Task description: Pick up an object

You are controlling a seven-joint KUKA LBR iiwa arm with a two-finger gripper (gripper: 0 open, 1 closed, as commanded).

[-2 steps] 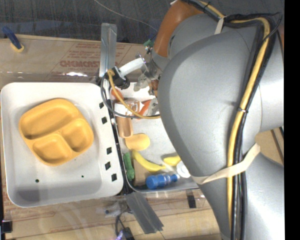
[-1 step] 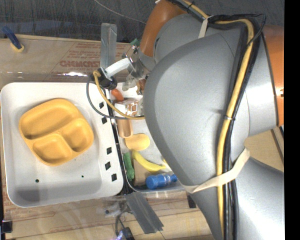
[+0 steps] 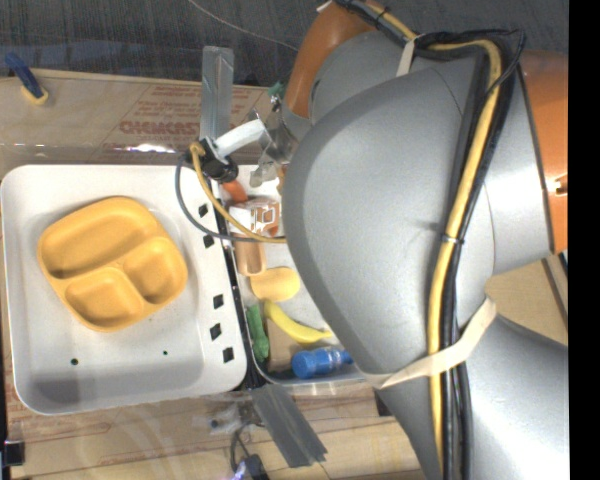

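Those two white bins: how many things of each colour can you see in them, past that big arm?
Yellow: 3, the divided plate, banana and lemon
Blue: 1, bottle
Green: 1, thin item
Orange: 1, small piece
Tan: 1, cylinder
Total: 7; the arm hides more.

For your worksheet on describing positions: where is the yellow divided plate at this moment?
The yellow divided plate lies in the left white bin, toward its upper left, well apart from the banana and blue bottle in the neighbouring bin under the arm.

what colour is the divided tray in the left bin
Yellow; the divided tray shows best in the camera view.
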